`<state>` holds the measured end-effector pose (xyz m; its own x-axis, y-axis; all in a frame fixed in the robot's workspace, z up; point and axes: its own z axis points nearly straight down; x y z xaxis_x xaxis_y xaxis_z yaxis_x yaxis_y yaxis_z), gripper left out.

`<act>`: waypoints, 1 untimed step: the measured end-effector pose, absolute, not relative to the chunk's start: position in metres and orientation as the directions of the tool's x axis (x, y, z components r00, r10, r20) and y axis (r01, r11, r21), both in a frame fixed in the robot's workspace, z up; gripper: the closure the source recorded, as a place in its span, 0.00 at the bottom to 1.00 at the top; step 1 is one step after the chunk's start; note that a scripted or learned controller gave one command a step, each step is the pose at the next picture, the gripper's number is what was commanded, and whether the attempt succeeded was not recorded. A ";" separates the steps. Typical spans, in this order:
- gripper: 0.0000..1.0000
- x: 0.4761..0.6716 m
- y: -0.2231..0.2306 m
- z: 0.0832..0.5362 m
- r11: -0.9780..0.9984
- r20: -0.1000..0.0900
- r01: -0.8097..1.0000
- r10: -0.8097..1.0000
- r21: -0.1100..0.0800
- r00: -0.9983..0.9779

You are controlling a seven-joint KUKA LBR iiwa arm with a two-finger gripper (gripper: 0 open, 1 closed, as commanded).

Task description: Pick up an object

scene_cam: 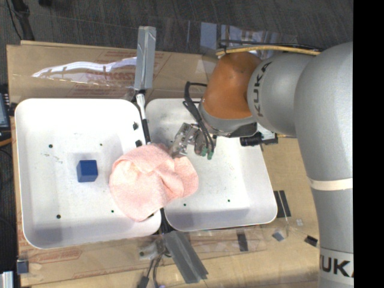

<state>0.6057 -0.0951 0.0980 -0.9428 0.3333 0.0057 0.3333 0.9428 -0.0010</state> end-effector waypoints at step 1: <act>1.00 0.622 -0.082 0.191 0.769 0.000 0.640 0.640 -0.001 -0.769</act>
